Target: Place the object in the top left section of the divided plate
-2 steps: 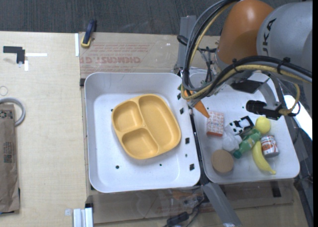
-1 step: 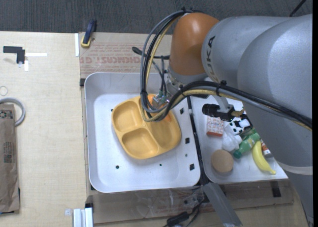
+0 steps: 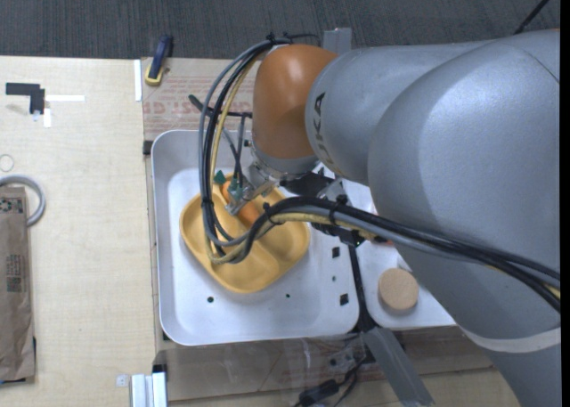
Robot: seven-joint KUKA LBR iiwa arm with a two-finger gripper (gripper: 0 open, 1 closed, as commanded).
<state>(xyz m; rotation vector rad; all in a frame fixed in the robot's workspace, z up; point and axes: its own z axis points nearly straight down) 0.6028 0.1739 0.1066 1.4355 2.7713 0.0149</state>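
- Big grey arm (image 3: 427, 156) reaching in from the right, wrist parked right above the yellow divided plate (image 3: 258, 273) in the left bin (image 3: 178, 307).
- Gripper (image 3: 239, 197) low over the upper-left part of the plate, half buried behind the orange band and a bundle of cables (image 3: 214, 218).
- Open or closed? Honestly can't tell, too much wrist and cable in the way.
- Small orange bit (image 3: 253, 210) peeking out just under the gripper, right at the plate's upper edge. Probably the object for this task, but too hidden to name or to call as held or lying loose.
- Also can't make out the plate's dividers under there, so no calling which section that orange bit sits over.
- Round tan disc (image 3: 398, 290) sitting alone in the right bin (image 3: 436, 314), well apart from the plate and untouched.
- Progress guess: carry and approach look pretty much done, hovering somewhere around the drop-off spot.
- Left to do, judging from this: confirm the thing is actually down in the top left section, let go if not already, then lift clear without snagging the plate with those cables.
- Not counting it as finished until the object shows resting in the section on its own.
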